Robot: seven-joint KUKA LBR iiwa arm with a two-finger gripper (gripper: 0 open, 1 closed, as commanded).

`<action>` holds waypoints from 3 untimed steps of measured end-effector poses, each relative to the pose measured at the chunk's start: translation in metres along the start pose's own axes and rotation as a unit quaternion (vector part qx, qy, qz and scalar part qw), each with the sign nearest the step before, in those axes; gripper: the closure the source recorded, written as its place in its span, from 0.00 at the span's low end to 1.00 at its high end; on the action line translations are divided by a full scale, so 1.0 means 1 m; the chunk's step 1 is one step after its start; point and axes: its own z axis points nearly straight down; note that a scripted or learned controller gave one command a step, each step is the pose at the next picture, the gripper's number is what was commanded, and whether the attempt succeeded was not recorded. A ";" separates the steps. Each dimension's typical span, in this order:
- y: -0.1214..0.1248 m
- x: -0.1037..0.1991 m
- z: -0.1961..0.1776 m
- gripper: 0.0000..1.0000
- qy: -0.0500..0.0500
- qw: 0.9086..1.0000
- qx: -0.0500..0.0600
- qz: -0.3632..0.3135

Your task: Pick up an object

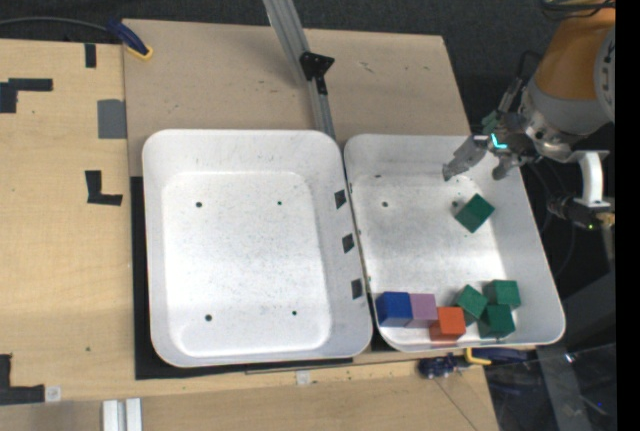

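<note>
My gripper (480,166) hangs over the far right part of the right bin (405,229), its two fingers spread open with nothing between them. A green block (473,213) lies tilted just in front of and below the fingertips, apart from them. Along the bin's near edge sits a cluster: a blue block (394,307), a purple block (424,306), an orange block (450,321) and three more green blocks (497,320). The arm's orange band (575,49) shows at the right edge.
The left bin (240,239) sits beside the right one. A slanted metal pole (283,4) with a black clamp (317,67) ends at the bins' far shared corner. Black clips (348,242) line the divide between the bins.
</note>
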 end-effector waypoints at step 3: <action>0.003 0.004 0.104 0.00 -0.001 1.000 -0.001 -0.001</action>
